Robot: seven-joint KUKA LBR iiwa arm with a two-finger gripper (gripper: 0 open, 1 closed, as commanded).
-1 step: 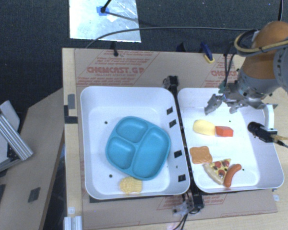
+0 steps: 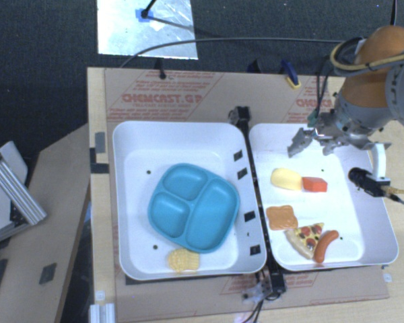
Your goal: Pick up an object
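White left bin (image 2: 121,180) holds a blue divided plate (image 2: 193,208) and a pale yellow bumpy toy food (image 2: 184,260) at its near edge, just touching the plate rim. The right bin (image 2: 384,244) holds five toy foods. A yellow piece (image 2: 286,178) and an orange-red block (image 2: 314,184) lie side by side, touching. A brown waffle-like square (image 2: 281,217) sits nearer the front. A pizza slice (image 2: 306,237) and a sausage (image 2: 325,244) are at the front, up against each other. Nothing lies on top of the yellow piece or the block.

Both bins sit on a tan sheet with red print (image 2: 161,99) over a wooden bench (image 2: 60,180). Beyond it is dark carpet (image 2: 40,32) with a silvery sheet (image 2: 147,19) on it.

The gripper (image 2: 313,147) is over the far part of the right bin, fingers (image 2: 297,143) spread apart with nothing between them. The yellow piece and the block lie near, just in front of the fingertips and not touching them.
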